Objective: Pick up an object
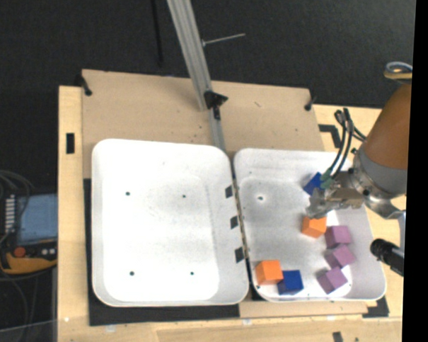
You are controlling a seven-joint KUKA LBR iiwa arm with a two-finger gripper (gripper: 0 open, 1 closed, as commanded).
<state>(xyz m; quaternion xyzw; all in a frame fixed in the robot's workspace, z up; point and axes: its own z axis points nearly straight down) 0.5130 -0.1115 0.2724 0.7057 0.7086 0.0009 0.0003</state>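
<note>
My gripper hangs low over the right bin, in its right half. Directly under its tip lies an orange block, touching or nearly touching it. A blue block sits just behind the gripper, partly hidden by it. Three purple blocks lie in a column to the right of the orange one, running toward the bin's front corner. Another orange block and a blue block rest side by side at the bin's front edge.
The left bin lies beside the right one, joined by black clips. A slanted metal pole rises from behind the bins. The arm's orange band looms at the right, over the bin's right rim.
</note>
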